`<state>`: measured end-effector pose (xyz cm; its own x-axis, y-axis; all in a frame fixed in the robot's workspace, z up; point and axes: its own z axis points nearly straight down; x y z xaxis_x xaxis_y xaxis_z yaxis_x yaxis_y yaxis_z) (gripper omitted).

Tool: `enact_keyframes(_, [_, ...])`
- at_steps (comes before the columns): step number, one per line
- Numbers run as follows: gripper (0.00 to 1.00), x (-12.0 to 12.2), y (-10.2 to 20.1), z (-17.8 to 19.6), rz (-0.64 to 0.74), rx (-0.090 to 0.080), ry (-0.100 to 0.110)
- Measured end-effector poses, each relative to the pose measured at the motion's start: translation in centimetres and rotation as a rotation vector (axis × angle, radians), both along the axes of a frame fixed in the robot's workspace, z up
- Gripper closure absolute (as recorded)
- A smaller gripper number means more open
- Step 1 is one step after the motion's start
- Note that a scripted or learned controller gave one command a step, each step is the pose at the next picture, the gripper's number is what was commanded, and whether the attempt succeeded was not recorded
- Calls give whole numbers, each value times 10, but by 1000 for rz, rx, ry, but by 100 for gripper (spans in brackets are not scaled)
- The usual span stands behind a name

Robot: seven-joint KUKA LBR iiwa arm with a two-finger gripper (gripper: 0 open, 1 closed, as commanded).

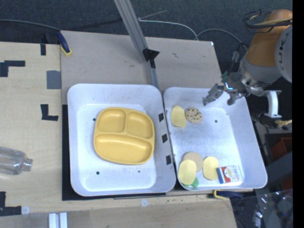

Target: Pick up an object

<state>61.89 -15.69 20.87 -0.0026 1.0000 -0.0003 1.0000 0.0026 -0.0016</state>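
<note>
Well, from the overhead camera, nothing has been picked up yet as far as I can make out. The gripper [222, 96] hangs over the far right corner of the right bin [247, 141], its two dark fingers spread apart with only air between them; it carries nothing. The arm [266, 51] comes in from the right, grey with that orange band above the wrist.

Candidates for picking all lie in that right bin. Nearest the gripper is a speckled cookie [193, 114], touching or just beside a pale yellow piece [178, 117] on its left. Both sit on the bin floor, a little nearer to me and to the left of the fingers. At the near edge are two more yellow pieces [187, 171] [210, 167], a tan round thing [194, 157] partly tucked behind them, and a small red and white carton [231, 174] just beside the right-hand one.

The left bin [76, 127] holds a yellow divided plate [124, 135], well apart from the gripper.

So I judge the task to be at its start: choosing, descending, closing and lifting are all left to do. The cookie looks the likeliest target, being closest, though I cannot tell which thing is meant.
</note>
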Motion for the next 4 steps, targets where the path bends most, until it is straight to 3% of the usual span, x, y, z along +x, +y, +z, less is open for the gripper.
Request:
enact_keyframes(1, [0,-15,-13,-75,-3,0,8])
enact_keyframes(2, [100,-12,-11,-61,0,1,0])
enact_keyframes(3, [100,-29,21,-119,-1,0,2])
enact_keyframes(4, [100,-34,-11,-6,-2,-3,-8])
